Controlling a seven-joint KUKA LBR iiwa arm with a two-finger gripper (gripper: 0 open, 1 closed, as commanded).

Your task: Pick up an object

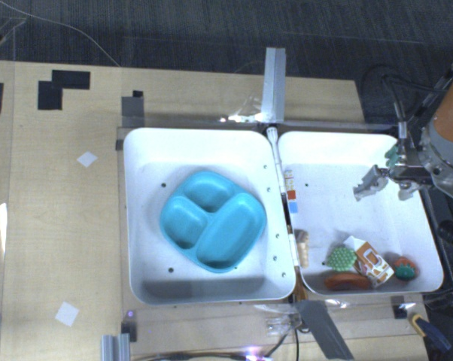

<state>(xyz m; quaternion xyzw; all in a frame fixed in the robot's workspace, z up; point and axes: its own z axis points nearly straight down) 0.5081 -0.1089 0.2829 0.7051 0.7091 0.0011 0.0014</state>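
My gripper hangs over the upper right part of the right bin, its two fingers spread open with nothing between them. The loose objects lie in a cluster along that bin's near edge, well below the gripper: a green studded piece, an orange and white carton, a red sausage-shaped item, and a small orange and green piece. A small tan item rests against the bin's left wall.
The left bin holds a blue divided plate. A metal post rises behind the wall that divides the bins. Cables hang by the arm at the right.
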